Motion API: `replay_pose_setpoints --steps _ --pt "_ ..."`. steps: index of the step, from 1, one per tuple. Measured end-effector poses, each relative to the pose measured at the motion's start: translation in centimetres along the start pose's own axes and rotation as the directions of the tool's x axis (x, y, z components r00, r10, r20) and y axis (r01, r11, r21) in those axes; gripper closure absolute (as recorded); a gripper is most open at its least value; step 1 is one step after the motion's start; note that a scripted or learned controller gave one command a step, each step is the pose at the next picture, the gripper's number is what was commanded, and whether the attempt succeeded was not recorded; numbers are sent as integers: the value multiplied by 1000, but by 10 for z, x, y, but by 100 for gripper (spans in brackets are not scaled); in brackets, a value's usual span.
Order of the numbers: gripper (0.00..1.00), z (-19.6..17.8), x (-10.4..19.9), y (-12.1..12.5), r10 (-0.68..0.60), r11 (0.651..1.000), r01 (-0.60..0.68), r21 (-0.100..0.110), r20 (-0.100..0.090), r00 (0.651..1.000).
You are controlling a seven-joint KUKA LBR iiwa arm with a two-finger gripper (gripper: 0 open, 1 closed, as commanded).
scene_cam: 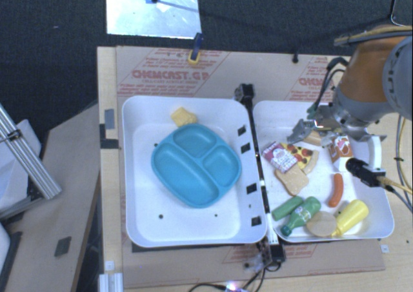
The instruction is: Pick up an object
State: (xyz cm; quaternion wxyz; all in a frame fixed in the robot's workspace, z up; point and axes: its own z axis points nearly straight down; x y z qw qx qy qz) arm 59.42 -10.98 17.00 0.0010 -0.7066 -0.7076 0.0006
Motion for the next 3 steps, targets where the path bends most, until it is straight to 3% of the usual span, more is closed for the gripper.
replay_pose_setpoints --steps 1,2,3 --pt "0 43 1 6 0 1000 0 -1 0 1000" --pt "0 68 1 11 1 1000 -1 -18 3 1000" --pt "100 59 2 11 1 1000 -1 -18 1 1000"
